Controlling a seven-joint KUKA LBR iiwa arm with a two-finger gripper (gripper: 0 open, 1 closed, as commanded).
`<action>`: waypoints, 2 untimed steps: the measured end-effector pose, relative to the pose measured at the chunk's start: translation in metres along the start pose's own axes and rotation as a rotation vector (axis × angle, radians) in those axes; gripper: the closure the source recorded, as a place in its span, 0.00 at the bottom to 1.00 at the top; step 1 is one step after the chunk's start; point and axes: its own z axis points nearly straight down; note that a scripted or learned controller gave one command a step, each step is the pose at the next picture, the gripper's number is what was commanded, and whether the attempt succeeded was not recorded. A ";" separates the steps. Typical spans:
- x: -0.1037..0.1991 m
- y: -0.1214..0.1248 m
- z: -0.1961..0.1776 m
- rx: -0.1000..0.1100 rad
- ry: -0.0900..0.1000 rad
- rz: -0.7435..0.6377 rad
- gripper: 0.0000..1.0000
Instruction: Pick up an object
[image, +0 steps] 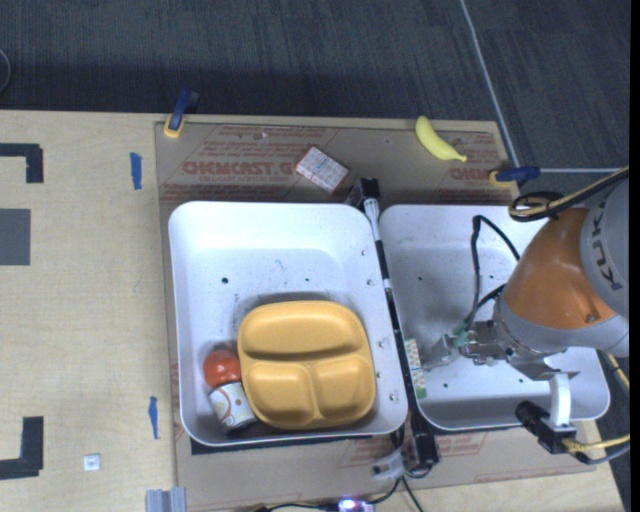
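A yellow divided tray (303, 362) lies in the left bin (200, 260), toward its near side. Tucked against the tray's left edge are a small red-orange object (221, 368) and a white piece with orange markings (230, 403). My gripper (447, 346) hangs low over the right bin (430, 250), near that bin's left wall. It is small and partly covered by the wrist. Behind it, the orange band of the arm (556, 282) hides much of the right bin's floor. I see nothing between the fingers.
Both bins sit on a cardboard sheet (250, 165). On it, behind the bins, lie a yellow banana (439, 140) and a small patterned packet (321, 168). Blue clamps (181, 110) hold the sheet's corners. Black cables loop over the right bin's far side.
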 end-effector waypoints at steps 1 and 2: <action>0.000 0.000 0.000 0.000 -0.001 0.001 0.00; 0.001 0.000 0.000 -0.001 -0.002 0.002 0.00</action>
